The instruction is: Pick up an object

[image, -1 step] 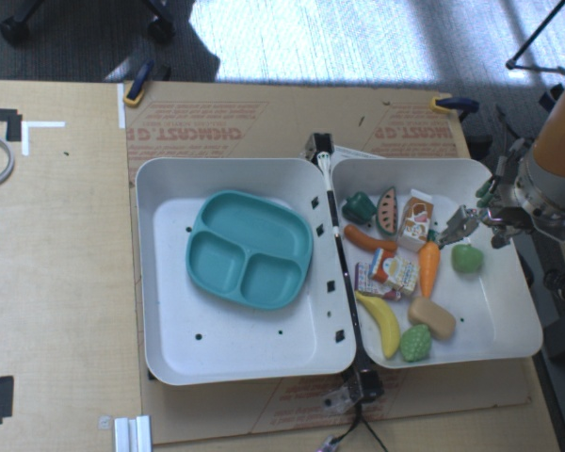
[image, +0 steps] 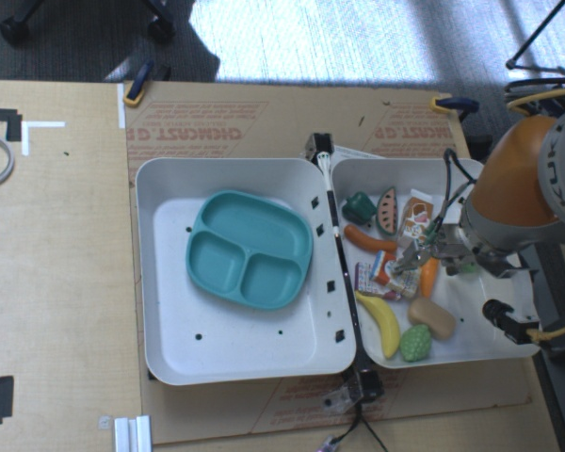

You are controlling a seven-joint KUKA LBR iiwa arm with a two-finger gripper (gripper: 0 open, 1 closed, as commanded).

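The right bin (image: 480,347) holds several toy foods: an orange-red sausage (image: 365,239), a watermelon slice (image: 387,210), a dark green piece (image: 360,206), a printed snack packet (image: 417,215), a small wrapped packet (image: 368,278), an orange carrot (image: 430,277), a yellow banana (image: 384,322), a tan potato (image: 432,317) and a bumpy green fruit (image: 415,345). My gripper (image: 407,257) hangs low in the middle of this bin. It is just left of the carrot and right of the small packet, and its tip hides part of them. Nothing is visibly lifted.
A teal three-compartment plate (image: 250,250) lies in the left bin (image: 169,347). The arm's orange band (image: 513,182) and grey wrist cover the right bin's far right side. A black clip (image: 319,145) sits where the bins meet at the back.
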